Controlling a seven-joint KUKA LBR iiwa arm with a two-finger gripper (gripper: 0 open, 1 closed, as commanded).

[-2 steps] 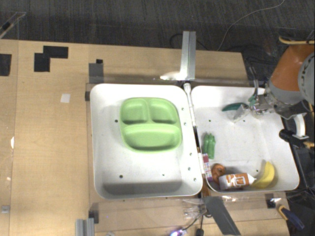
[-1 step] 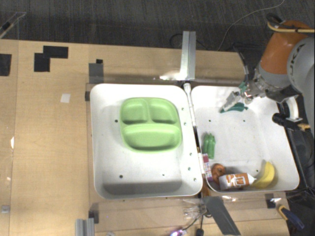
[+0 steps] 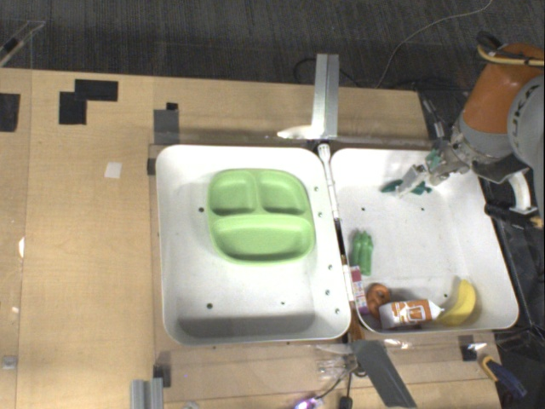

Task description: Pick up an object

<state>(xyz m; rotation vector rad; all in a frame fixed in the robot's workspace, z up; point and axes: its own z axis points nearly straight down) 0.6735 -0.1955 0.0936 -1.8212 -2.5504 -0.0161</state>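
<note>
While my end effector (image 3: 415, 180) is hovering at the right bin's (image 3: 485, 228) twelve o'clock, fingers spread and gripping nothing, I'm eyeing the green pepper (image 3: 363, 252) lying toward seven o'clock from it, long axis running twelve-to-six, near the bins' divider.

No legible text or labels.

Brightness: we see even, fairly bright light w/ mild overexposure on both white bins.
Glare: we note washed-out white in the right bin (image 3: 477, 228).
Shadows: soft; we see a grey one inside the left bin (image 3: 183, 228) near its front wall.
Sharpness: slightly soft overall; small items lack detail.
</note>
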